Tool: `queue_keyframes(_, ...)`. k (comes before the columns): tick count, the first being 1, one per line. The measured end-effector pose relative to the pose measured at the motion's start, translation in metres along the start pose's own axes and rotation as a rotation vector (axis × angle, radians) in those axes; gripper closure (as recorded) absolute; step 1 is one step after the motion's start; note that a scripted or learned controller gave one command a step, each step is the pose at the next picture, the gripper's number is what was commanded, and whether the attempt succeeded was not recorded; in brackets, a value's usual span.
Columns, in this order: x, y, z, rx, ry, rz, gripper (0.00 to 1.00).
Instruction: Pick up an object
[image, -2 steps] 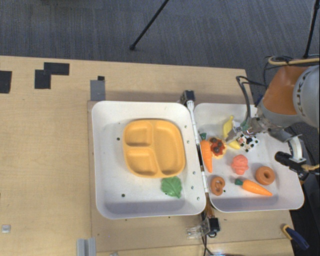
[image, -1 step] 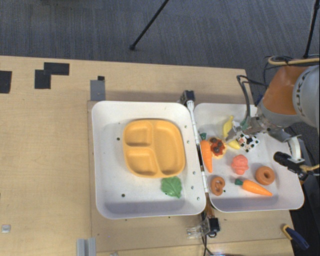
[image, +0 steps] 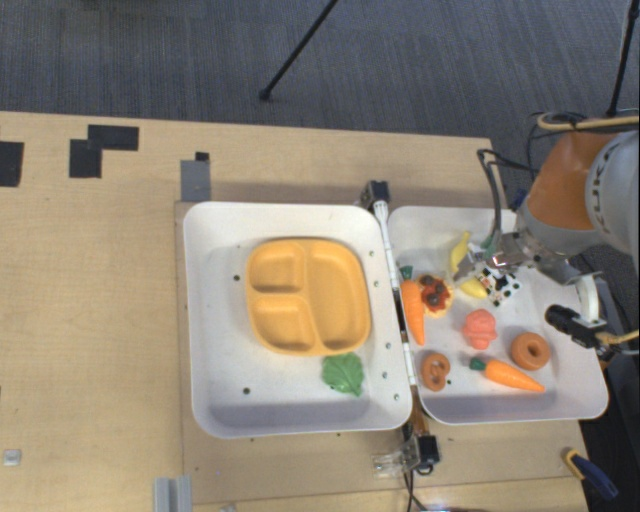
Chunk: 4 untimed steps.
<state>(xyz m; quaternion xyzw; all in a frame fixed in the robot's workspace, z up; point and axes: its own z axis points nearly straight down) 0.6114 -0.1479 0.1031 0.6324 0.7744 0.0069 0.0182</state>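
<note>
Camera view: tool low over crowded right bin, near rear edge.

Bright, even overhead light; only soft, short shadows inside the white bins. No harsh glare. Image slightly soft and low-resolution throughout.

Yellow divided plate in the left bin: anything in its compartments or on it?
Nothing sits in the compartments of the yellow plate; all three show bare. A green leafy toy lies in the left bin at the plate's near edge. What the plate covers can't be seen.
</note>
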Motion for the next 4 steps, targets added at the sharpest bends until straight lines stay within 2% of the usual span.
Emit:
queue_keyframes(1,-0.001,0.002,-0.008,0.000,-0.002,-0.004,1.00)
queue_keyframes(2,0.000,0.001,-0.008,0.001,-0.001,-0.004,0.00)
queue_keyframes(3,-0.035,-0.046,0.012,0.026,0.014,0.076,0.00)
queue_keyframes(4,-0.043,-0.084,0.011,0.010,0.011,-0.261,0.00)
